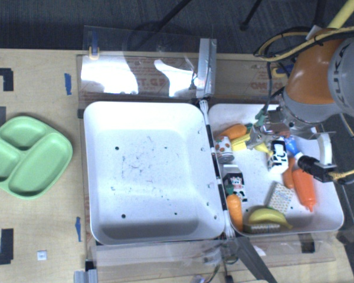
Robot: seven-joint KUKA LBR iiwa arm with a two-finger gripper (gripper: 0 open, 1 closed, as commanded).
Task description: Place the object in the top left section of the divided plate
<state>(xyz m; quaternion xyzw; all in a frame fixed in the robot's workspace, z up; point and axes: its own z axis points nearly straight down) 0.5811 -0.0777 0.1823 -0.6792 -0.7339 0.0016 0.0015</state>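
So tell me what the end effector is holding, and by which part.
Cannot be told. The end effector sits low in the right bin among the toy food, its tips hidden under the wrist.

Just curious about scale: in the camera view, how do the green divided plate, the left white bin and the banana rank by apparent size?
1. Left white bin
2. Green divided plate
3. Banana

We have one fixed camera, mounted above the counter and looking down at a slant. It stands far enough off to take in both white bins side by side, the green divided plate near the counter's left edge, and dark floor beyond the far edge.
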